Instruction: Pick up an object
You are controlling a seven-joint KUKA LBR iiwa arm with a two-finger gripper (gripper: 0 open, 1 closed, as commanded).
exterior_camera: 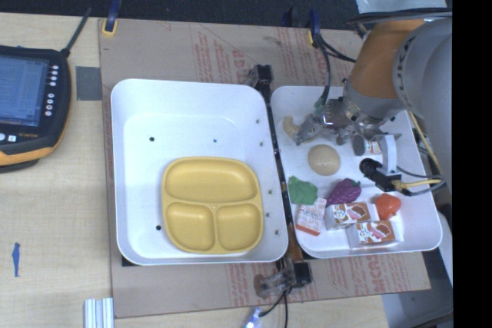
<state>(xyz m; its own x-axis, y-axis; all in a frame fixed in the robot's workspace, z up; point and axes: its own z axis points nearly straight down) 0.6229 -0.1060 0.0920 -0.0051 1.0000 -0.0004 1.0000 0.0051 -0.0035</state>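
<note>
Two white bins sat side by side on the bench. The left bin (123,100) had a big yellow plate (213,205) with three parts in it. The right bin (432,230) had all the small toys, so the thing to pick up was in there. The grey and orange arm (388,65) reached over the top part of that right bin. Its gripper (332,127) hung low, just above a round tan ball (324,159). I could not tell if the gripper was open or closed, and nothing showed held in it. The ball looked like the best pick, because it was the closest toy and had some bare floor around it. To do it well, the gripper should be wide open first, sit right over the middle of the ball, go straight down, and squeeze slowly, since a round ball could roll away. A purple bunch of grapes (346,190) and a green toy (302,190) lay near the ball, lower in the bin. The little food packets (347,215) were packed close beside a red toy (387,205), so they looked harder to grab one at a time.
</note>
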